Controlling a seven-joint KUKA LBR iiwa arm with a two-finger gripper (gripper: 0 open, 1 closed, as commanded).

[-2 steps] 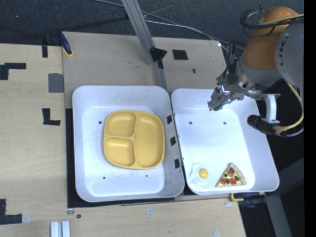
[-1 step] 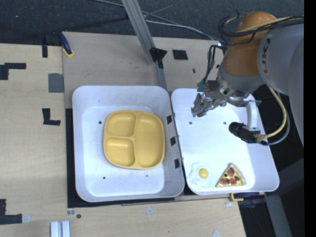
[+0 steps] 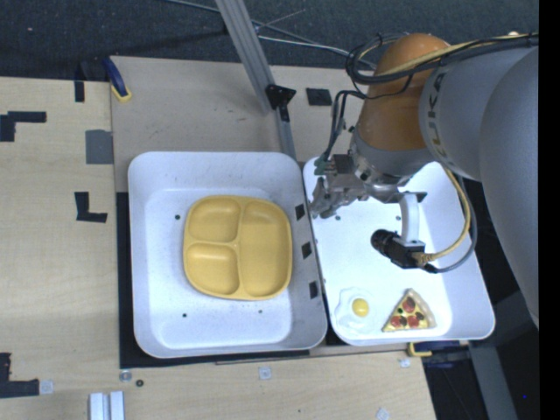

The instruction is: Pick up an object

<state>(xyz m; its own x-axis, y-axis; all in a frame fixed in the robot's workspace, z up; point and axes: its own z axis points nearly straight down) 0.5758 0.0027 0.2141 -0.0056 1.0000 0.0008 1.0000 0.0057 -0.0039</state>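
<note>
Yellow fried egg [image 3: 359,306] and pizza slice [image 3: 409,312] well below fingers [image 3: 325,201], spread indiscernible.

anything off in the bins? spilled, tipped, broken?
Nothing stands out. The yellow divided plate lies flat in the left bin; the toy fried egg and pizza slice lie flat, side by side, at the right bin's near edge.

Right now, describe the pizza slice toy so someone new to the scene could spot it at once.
Start at the right bin, the one the arm reaches over. Go to its near edge, where two small items lie side by side. The pizza slice toy is the right-hand one, a tan triangle with red dots, unlike the round white fried egg toy with a yellow yolk beside it.
</note>
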